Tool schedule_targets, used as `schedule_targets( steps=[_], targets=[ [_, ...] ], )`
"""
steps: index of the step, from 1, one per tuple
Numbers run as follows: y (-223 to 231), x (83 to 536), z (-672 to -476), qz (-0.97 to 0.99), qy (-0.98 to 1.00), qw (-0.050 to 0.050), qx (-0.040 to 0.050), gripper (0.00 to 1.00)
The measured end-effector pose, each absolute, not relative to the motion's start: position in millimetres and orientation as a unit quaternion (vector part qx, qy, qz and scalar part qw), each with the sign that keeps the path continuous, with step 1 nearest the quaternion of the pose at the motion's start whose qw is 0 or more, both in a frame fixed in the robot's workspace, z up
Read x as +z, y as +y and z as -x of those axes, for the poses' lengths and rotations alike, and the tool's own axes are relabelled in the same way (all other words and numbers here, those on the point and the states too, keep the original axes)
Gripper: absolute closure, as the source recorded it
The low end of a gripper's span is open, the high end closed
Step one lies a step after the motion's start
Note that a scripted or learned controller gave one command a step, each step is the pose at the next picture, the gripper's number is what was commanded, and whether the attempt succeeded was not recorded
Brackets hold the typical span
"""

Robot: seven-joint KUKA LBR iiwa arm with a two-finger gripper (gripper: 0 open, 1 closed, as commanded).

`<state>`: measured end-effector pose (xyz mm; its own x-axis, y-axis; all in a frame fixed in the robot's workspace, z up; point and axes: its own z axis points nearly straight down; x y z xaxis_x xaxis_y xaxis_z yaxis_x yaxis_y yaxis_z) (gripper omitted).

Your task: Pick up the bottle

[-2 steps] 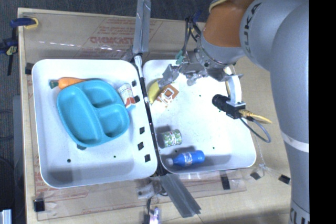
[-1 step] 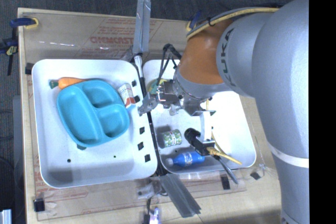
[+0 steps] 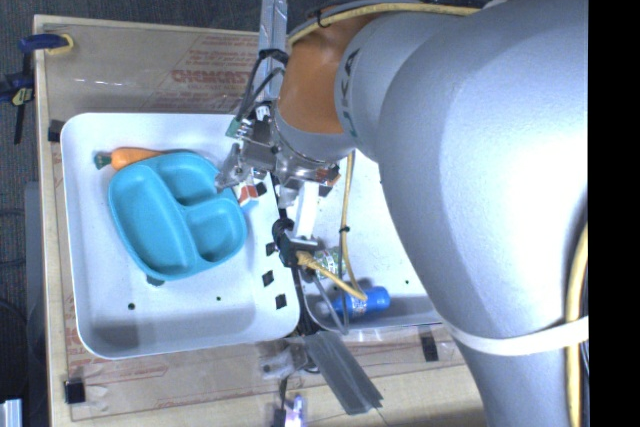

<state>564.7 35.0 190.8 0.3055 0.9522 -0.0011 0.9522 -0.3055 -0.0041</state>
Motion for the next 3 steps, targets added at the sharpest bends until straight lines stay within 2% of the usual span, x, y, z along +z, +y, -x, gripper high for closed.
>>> schedule_targets(
  steps=[1, 2, 3],
  targets=[
    [83, 191, -593.5, 0.815, -0.579, 0.002, 0.0024, 0.00],
    [71, 191, -516.5, 0.831, -0.557, 0.001, 0.0026, 0.00],
    [64, 237, -594.6, 0.842, -0.540, 0.001, 0.0016, 0.00]
  ],
)
